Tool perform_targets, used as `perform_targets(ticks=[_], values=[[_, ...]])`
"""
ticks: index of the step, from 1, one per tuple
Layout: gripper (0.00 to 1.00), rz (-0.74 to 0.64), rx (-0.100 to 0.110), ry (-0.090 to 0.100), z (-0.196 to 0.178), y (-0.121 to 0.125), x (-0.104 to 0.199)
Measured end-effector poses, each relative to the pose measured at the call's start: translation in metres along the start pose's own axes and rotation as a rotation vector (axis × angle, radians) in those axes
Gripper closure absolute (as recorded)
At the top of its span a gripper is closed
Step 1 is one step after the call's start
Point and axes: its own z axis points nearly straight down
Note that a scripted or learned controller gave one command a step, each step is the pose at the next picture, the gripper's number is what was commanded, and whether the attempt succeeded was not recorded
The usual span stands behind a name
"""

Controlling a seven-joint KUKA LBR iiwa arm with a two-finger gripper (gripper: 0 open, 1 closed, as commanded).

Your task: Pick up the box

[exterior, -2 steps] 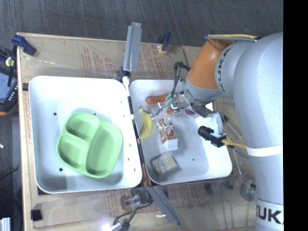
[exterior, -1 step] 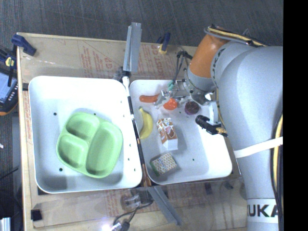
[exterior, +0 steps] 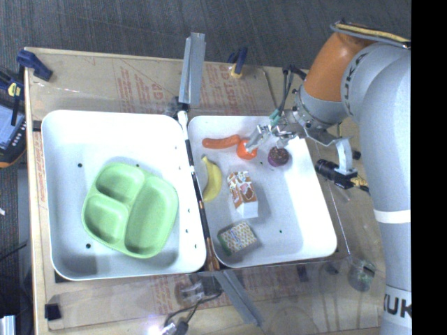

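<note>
two white bins (exterior: 112,128), gripper (exterior: 262,139) finger state unclear over carrot (exterior: 222,143), box (exterior: 242,190) label unreadable

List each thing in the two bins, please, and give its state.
green divided plate: upright in the left bin
carrot: lying flat near the right bin's far wall
banana: lying by the right bin's left wall
carton box: lying flat, untouched
patterned box: lying tilted, untouched
purple fruit: resting beside the gripper

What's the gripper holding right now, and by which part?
Cannot tell. The gripper sits in the right bin near the carrot, away from the box.
</note>
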Motion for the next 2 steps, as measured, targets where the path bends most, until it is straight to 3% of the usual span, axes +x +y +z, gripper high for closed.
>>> perform_targets(ticks=[1,2], values=[[0.0,0.133,-0.001,-0.008,0.074,-0.073,0.087],[0.0,0.163,0.002,0.001,0.029,-0.031,0.028]])
